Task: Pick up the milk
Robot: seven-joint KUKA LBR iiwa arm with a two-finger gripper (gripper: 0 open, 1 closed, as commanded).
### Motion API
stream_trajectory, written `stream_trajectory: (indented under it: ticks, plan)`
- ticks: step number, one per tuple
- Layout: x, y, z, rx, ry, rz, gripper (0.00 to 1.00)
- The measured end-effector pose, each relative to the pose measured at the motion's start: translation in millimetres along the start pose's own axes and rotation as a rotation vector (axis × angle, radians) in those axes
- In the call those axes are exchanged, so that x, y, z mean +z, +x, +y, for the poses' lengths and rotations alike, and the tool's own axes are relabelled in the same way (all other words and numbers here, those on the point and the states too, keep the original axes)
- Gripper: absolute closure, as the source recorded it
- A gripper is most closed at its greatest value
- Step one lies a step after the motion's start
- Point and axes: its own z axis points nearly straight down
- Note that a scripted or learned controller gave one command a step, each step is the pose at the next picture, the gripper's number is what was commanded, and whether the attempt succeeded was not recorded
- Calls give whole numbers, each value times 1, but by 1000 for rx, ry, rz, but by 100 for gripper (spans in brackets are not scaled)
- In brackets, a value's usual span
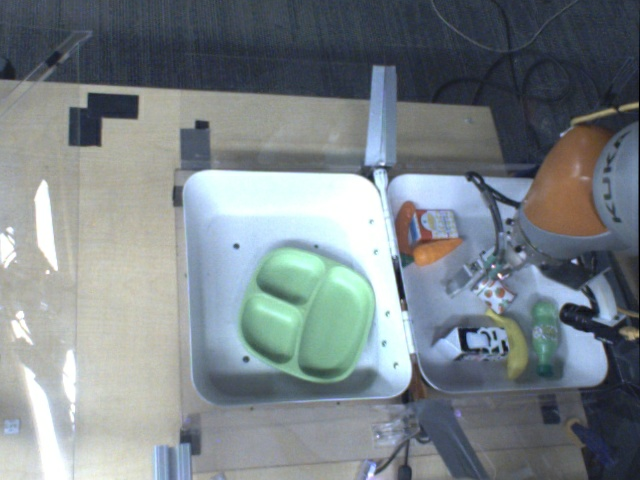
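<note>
— Near the front edge of the right bin [590, 373], is that the milk [485, 341]?
— Yes, a small black-and-white carton lying on its side, with a banana [512, 346] touching its right end. A green bottle [544, 336] lies just beyond the banana, further right.
— And the gripper [483, 271]?
— Behind the milk, toward the bin's middle, apart from the carton. Whether its fingers are open or closed, I cannot tell; metal parts and a small patterned object blur together there.
— What else is near?
— Further back from the milk, an orange carrot [436, 253] lies against a red-and-white packet [432, 225]. Left of the milk, in the other bin [215, 208], sits a green divided tray [308, 313]. Both bins rest on the wooden worktop [90, 268].
</note>
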Motion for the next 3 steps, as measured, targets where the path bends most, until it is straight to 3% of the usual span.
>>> stream_trajectory:
  ticks: [1,2,3]
  plan:
    - [-10,0,3,0,-5,-1,100]
    - [-94,80,91,513,10,3,100]
    - [-121,59,46,769,13,1,100]
